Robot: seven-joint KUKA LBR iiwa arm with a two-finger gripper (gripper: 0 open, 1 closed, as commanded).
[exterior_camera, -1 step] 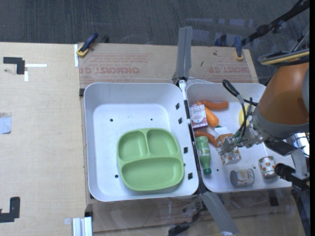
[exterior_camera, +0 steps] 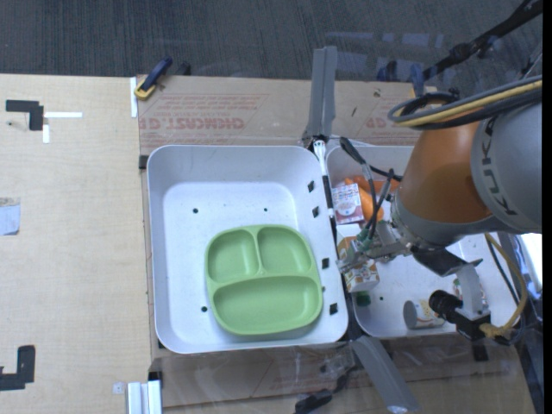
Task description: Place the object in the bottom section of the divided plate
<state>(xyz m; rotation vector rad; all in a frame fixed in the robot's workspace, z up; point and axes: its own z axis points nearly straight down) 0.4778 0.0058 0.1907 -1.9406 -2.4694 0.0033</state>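
Gripper over right shallow white bin, finger state can't tell. Green three-section plastic plate sits to its left, well apart, nothing on it.

The arm is grey with a broad orange band, "KUKA" lettering at three o'clock, black and yellow cables looped above.

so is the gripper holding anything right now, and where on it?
Cannot be told: the arm hangs over the right bin and covers its own tip. The green divided plate holds nothing.
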